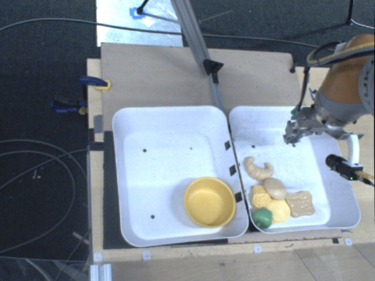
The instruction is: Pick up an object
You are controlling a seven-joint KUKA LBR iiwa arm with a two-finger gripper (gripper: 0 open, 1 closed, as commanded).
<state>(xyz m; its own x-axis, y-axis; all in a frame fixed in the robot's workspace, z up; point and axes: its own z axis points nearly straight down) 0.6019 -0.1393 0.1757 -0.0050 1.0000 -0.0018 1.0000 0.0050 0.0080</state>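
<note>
My gripper [292, 134] hangs over the upper right part of the right bin [258, 120], with nothing between its fingers that I can make out. Below and left of it lie several toy foods: a tan croissant [258, 168], a beige round piece [273, 187], a yellow corn piece [261, 196], a yellow lump [280, 211], a green ball [262, 217] and a tan cracker [300, 203]. The gripper is well above and right of this cluster, apart from it.
A yellow bowl [209, 201] sits in the left bin [146, 127] near its front right corner. A grey pole [193, 34] slants down from the top to the seam between the bins. Clamps [94, 84] sit at the bench's left edge.
</note>
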